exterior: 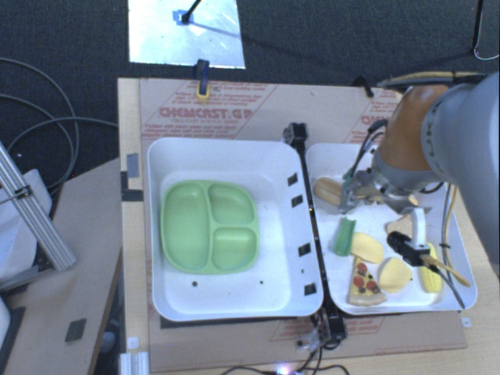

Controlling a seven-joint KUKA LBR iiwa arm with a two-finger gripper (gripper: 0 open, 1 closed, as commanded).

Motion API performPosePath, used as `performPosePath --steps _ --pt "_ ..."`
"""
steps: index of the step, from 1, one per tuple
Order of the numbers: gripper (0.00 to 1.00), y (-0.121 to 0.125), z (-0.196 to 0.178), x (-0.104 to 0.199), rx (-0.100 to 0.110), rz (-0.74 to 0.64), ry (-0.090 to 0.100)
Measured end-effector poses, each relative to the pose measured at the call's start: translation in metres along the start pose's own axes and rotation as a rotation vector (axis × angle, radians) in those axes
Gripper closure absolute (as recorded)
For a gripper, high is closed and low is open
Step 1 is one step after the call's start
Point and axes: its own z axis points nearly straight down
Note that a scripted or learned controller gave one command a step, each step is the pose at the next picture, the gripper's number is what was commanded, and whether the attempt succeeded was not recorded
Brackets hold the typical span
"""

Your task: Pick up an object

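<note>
Claw (349,198) sits low in the right bin (449,299), over the tan bread-like piece (328,190) near the divider; whether its jaws are open or closed cannot be told from this slant, and nothing is visibly held. Just below the claw lies the green stick (344,237), then the pale yellow wedge (367,248) and pizza slice (364,282); left of it, across the divider, the green divided plate (208,226) lies in the left bin (234,307). Best bet, I judge: centre on the tan piece, descend straight, close across its narrow side, lift clear of the divider.
</note>
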Motion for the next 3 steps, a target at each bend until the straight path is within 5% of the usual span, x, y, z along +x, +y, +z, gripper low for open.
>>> performPosePath --steps 1,2,3 --pt "0.0 0.0 0.0 0.0 0.001 -0.001 0.0" --pt "0.0 -0.071 0.01 -0.052 0.005 0.011 -0.002" --pt "0.0 -0.091 0.01 -0.028 0.002 0.006 -0.001"
